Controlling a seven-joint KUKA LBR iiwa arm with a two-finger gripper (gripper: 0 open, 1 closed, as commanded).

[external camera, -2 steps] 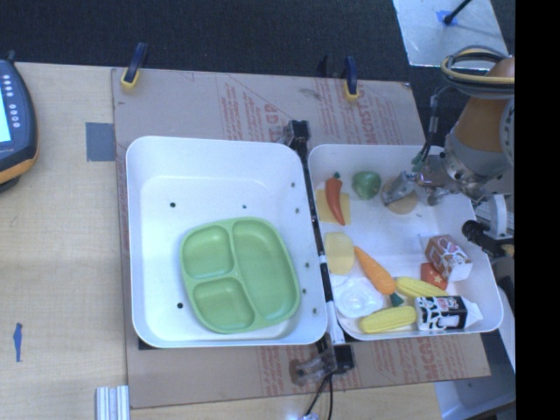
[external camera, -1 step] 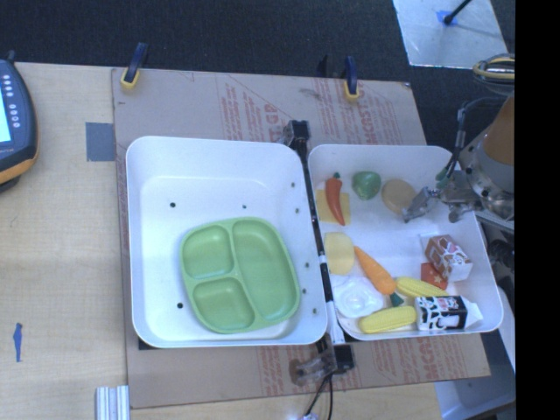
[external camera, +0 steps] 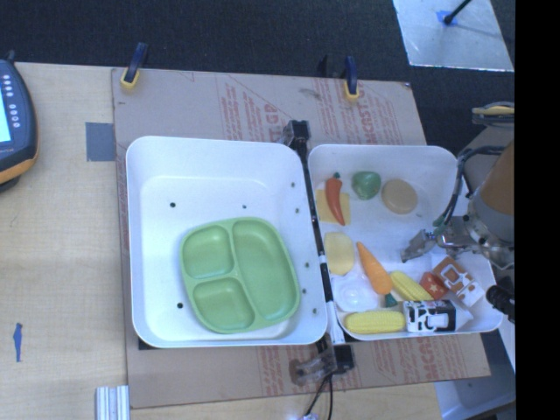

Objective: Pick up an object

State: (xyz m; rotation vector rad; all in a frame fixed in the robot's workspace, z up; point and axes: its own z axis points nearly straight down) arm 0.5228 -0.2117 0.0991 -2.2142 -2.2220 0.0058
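The right bin (external camera: 385, 156) holds several toy foods. A red chili (external camera: 334, 195) lies on a yellow piece at its left, with a green round item (external camera: 367, 184) and a tan disc (external camera: 400, 196) toward the back. In the middle sit a pale yellow lump (external camera: 339, 253) and an orange carrot (external camera: 374, 270). Along the front lie a corn cob (external camera: 376, 323), a smaller yellow piece (external camera: 409, 284), a black-and-white item (external camera: 430, 316) and a red-and-white box (external camera: 451, 280). My gripper (external camera: 426, 241) hangs low over the bin's right side, just behind the red-and-white box, with nothing seen in it.
The left bin (external camera: 157, 173) carries a green divided plate (external camera: 239, 274). A black clamp strip runs between the bins. A handheld pendant (external camera: 13, 121) lies at the bench's far left. Blue-and-yellow clamps (external camera: 351, 86) pin the cardboard at the back.
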